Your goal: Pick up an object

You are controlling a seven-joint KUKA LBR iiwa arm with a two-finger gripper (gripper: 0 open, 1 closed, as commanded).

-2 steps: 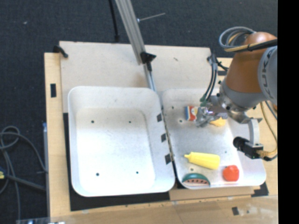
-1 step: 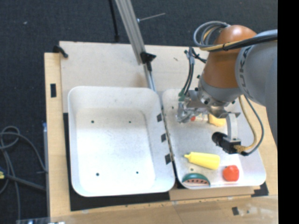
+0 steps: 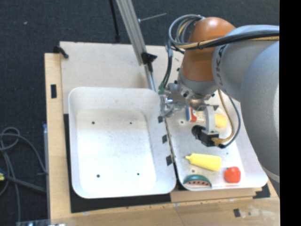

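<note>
My gripper [image 3: 167,105] hangs below the orange wrist band, low over the far left part of the right bin [image 3: 251,175], close to the divide between the two bins. Beside it to the right lie a small red and white object [image 3: 193,115] and a pale yellow object [image 3: 220,121], both partly hidden by the arm and its cables. Nearer the front of that bin lie a yellow squeeze bottle [image 3: 205,161], a red tomato-like ball [image 3: 232,174] and a watermelon slice [image 3: 197,182]. Nothing is visibly held.
The left bin [image 3: 77,107] sits beside the right one, sharing a raised rim. A slanted metal rail [image 3: 134,27] rises behind the bins. A black cable connector [image 3: 204,135] hangs from the arm over the right bin.
</note>
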